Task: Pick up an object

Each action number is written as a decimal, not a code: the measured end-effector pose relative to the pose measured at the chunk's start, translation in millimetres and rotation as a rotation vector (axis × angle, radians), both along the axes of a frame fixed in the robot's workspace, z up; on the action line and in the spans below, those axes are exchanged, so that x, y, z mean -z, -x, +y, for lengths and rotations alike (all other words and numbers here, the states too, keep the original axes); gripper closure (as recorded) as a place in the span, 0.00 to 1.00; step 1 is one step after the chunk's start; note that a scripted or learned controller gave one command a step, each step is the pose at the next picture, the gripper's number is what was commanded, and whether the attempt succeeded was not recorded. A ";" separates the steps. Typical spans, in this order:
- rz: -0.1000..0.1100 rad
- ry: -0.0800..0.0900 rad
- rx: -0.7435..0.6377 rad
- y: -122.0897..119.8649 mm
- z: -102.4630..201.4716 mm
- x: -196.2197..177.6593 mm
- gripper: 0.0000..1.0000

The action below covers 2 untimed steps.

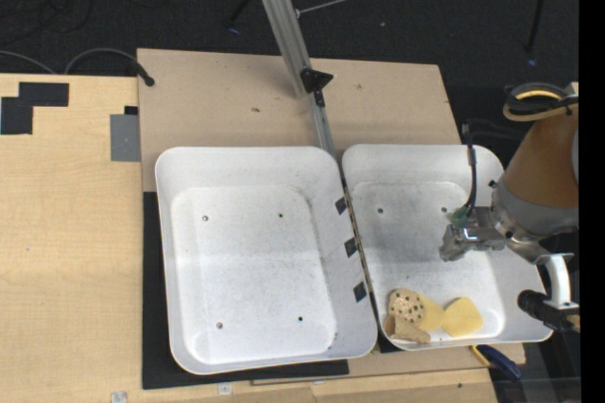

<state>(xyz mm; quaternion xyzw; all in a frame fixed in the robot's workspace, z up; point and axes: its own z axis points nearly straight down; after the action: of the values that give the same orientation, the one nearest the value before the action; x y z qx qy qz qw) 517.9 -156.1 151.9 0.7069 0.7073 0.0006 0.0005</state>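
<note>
over the right bin [416, 174], the gripper [458, 242] hangs above bare floor; whether its fingers are apart or together i cannot tell. this looks like the approach step. the yellow piece [463, 318] and spotted cookie [406, 306] lie in the near corner, touching, so the next move calls for shifting toward them and descending. the bin's wall crowds them.

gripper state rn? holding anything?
Gripper: cannot be told; it sits over the right bin, apart from the yellow objects at the bin's near edge.
</note>
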 end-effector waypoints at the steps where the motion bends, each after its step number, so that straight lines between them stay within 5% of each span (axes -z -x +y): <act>1: -0.001 0.000 -0.001 5.2 7.8 -54.0 1.00; 2: -0.001 0.000 -0.001 4.9 12.6 -97.8 1.00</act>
<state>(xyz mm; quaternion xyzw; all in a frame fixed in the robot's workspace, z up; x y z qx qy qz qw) 513.1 -143.5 249.6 0.7064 0.7078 0.0007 0.0008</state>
